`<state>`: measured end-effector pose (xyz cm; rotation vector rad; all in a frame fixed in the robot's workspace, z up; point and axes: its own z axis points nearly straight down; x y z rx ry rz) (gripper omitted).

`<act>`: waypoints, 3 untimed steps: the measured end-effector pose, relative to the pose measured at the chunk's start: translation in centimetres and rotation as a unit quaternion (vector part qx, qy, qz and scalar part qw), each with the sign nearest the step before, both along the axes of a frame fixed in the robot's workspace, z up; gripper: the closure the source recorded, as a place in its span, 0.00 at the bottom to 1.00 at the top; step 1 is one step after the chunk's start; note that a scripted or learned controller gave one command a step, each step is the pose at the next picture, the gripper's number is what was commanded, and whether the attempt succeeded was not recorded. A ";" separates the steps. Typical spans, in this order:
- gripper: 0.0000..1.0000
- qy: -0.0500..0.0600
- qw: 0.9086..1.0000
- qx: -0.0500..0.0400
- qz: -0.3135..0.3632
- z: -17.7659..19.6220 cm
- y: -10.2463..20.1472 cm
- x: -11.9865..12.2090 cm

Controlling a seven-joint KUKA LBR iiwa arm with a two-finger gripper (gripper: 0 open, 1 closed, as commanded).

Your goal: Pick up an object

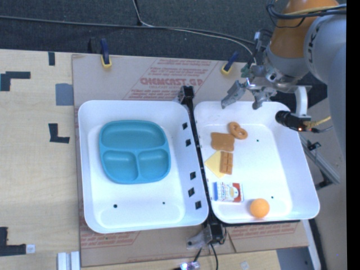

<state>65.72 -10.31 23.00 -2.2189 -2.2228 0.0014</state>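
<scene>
The gripper (246, 99) hangs spread and empty over the bin's (292, 167) far rim: the approach step. The pretzel (238, 130) lies just below it; next, descend and close.

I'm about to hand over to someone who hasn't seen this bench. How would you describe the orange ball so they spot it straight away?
Look at the right-hand white bin, the one nearer the arm, not the bin holding the blue divided tray. Go to its near edge, just right of the small red, white and blue carton. The orange ball lies there, the only round item, apart from the flat brown crackers and pretzel farther back.
</scene>
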 end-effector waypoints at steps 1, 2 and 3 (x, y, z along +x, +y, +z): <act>0.00 0.002 1.000 0.000 0.000 -5.8 1.0 -0.2; 0.00 0.002 1.000 -0.001 0.000 -10.3 0.5 -0.3; 0.00 -0.004 1.000 -0.003 0.000 -14.2 0.5 -0.1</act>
